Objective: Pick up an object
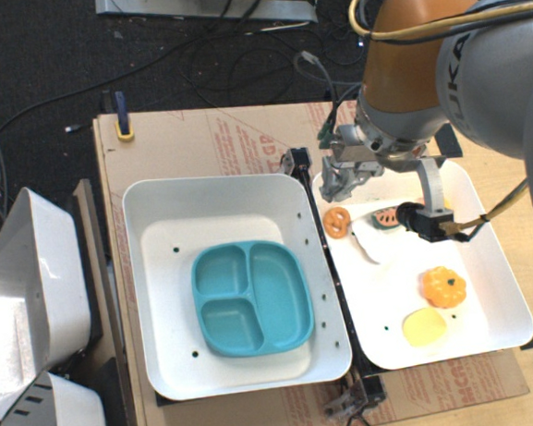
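My gripper [338, 188] hangs over the back left corner of the right bin [493, 262]. Just below it, by the bin's left wall, lies a small orange pretzel [338, 222]. A watermelon slice [385, 217] lies to the right of the pretzel, and a thin white curved piece [366, 244] lies in front of both. Toward the bin's front sit an orange pumpkin-like toy [444, 286] and a flat yellow piece [425, 326]. The view shows nothing held in the gripper.
The left bin [160, 263] holds a teal divided plate [252, 298]. Both bins rest on a cardboard sheet [214, 138]. Other white bins [27, 284] stand off the bench at far left. The bulky arm covers the right bin's back right.
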